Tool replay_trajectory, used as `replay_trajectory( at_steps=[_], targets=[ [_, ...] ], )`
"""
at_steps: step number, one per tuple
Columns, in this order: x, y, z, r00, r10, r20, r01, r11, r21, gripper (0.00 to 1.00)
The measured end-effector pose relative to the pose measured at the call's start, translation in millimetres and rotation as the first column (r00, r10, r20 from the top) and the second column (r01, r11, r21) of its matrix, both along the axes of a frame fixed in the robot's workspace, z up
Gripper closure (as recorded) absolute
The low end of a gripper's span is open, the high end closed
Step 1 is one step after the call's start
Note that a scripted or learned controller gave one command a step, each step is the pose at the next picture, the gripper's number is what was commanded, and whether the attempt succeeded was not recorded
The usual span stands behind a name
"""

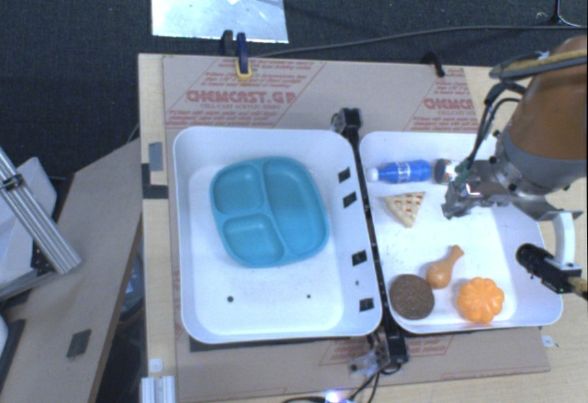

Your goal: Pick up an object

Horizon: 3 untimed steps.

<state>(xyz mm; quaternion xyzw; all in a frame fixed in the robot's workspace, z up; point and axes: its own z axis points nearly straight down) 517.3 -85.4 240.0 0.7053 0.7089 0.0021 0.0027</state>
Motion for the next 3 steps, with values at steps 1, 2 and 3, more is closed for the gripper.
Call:
replay_trajectory(
  at_steps=[1, 2, 3],
  targets=[
    [1, 0, 21, 1.000, 0.000, -0.004, 0.000, 1.000, 0.001, 1.00],
    [25, 55, 7, 1.000, 0.004, -0.004, -0.004, 1.000, 0.001, 1.00],
    [39, 103, 12, 1.000, 0.003, -0.003, -0.003, 1.000, 0.002, 1.00]
  ],
)
